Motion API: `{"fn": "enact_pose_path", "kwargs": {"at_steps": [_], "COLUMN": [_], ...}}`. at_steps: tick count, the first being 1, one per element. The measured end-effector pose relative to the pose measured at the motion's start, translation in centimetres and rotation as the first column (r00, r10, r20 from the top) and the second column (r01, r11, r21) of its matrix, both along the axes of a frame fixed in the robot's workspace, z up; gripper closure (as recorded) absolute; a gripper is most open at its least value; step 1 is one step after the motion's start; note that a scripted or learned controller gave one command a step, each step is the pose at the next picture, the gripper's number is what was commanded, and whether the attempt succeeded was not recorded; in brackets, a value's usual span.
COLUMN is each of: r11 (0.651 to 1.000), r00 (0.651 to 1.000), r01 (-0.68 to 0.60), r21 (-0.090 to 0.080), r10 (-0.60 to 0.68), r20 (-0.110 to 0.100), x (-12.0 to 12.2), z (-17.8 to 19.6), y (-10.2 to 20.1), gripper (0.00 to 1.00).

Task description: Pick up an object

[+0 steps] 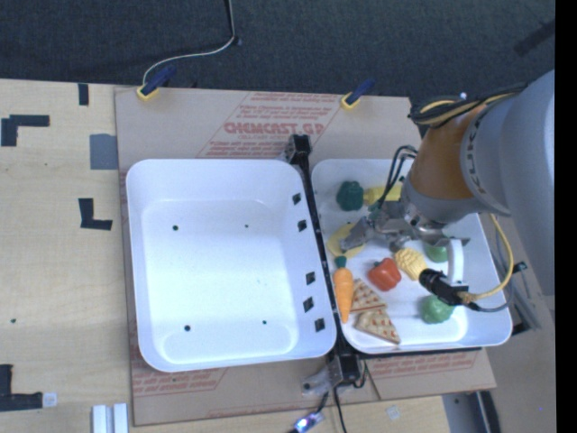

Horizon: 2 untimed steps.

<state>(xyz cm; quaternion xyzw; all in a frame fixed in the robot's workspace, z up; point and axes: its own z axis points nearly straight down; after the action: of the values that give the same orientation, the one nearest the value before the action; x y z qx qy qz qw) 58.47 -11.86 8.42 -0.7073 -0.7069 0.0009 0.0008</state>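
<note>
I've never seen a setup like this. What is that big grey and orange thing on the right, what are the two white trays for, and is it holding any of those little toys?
The grey and orange thing is a robot arm, seen by a camera fixed above the bench and looking down at a slant. At its tip is a two-finger gripper, its hand. It hangs low over the right bin, which holds toy food: a carrot, a red piece, corn, two sandwich wedges, and green pieces. The left bin sits beside it. From this angle I can't tell whether the gripper has hold of anything. Its job is to pick up one object.
</note>
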Motion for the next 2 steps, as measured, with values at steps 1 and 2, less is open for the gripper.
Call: {"fn": "enact_pose_path", "kwargs": {"at_steps": [1,2], "r11": [1.0,1.0], "r00": [1.0,1.0], "r01": [-0.002,-0.001], "r21": [-0.001,0.0], "r10": [0.002,0.001], "r20": [0.003,0.002], "x": [0.3,-0.6], "z": [1.1,6.5], "y": [0.1,-2.2], "gripper": [1.0,1.0]}}
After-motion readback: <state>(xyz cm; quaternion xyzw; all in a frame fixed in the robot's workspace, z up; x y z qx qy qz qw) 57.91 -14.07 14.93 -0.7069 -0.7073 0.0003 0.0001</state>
